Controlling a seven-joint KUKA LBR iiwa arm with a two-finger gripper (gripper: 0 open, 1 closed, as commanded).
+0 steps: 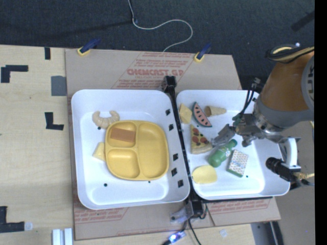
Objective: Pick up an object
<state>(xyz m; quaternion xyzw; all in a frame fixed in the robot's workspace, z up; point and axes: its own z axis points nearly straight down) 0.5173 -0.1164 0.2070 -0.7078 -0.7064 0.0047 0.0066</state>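
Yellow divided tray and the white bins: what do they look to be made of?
The yellow divided tray looks like moulded plastic with a matte to satin finish: one even colour, rounded compartment ridges, soft highlights. The two white bins seem to be smooth glossy plastic, with rounded corners, thin lips and light sheen. Coated metal can't be ruled out.

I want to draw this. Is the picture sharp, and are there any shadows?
In the camera view, the light is soft and even; the yellow tray casts a faint shadow in the left bin, small toy foods look slightly fuzzy, and the gripper is blurry.
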